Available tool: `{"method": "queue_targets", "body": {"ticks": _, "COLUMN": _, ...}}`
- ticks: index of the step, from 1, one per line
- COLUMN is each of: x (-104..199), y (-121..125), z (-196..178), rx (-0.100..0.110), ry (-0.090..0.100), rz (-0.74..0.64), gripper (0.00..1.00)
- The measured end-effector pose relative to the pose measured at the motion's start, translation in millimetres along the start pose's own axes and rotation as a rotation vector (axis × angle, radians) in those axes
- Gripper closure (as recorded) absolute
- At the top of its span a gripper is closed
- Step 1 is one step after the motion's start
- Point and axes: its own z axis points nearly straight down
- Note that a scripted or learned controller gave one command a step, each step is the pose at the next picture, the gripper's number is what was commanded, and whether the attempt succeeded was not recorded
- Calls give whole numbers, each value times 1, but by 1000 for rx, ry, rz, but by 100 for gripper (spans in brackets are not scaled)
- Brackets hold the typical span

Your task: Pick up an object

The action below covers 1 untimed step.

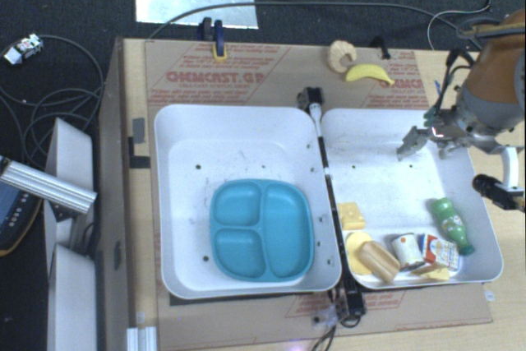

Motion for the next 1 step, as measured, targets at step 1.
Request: {"method": "queue_targets", "body": {"ticks": 1, "x": -31, "y": 2, "z": 78, "rx": 1, "ry": 1, "rz": 1, "gripper": 0}}
